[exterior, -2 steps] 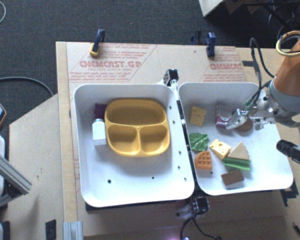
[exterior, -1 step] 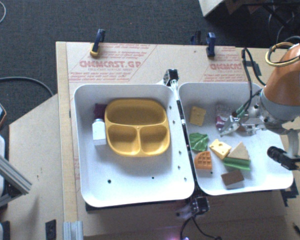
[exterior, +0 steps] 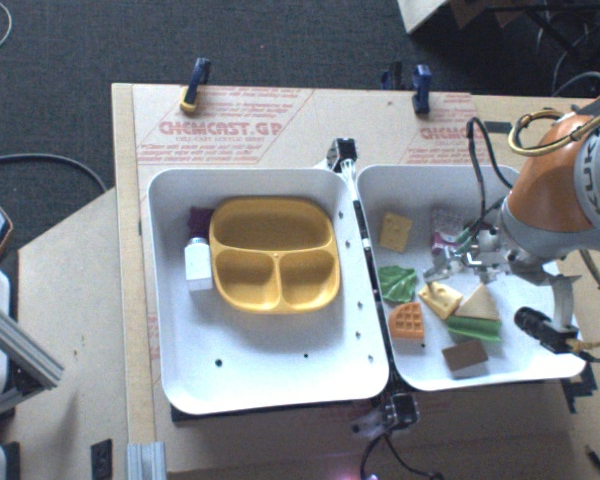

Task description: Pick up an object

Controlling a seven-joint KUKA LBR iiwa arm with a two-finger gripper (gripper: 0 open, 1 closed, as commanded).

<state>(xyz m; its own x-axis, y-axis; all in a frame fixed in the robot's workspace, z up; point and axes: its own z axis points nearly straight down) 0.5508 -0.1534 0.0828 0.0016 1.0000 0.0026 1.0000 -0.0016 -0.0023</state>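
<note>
The gripper hangs low in the right bin; I cannot tell how it is set. Just below it sits one yellow wedge, its long axis running up-left to down-right. Around it: one cracker, one leaf, one waffle, one green stick, one brown block. The left bin holds one yellow tray, with one white bottle touching its left side.

arm cut off at right edge; purple item half hidden behind yellow tray.
</note>
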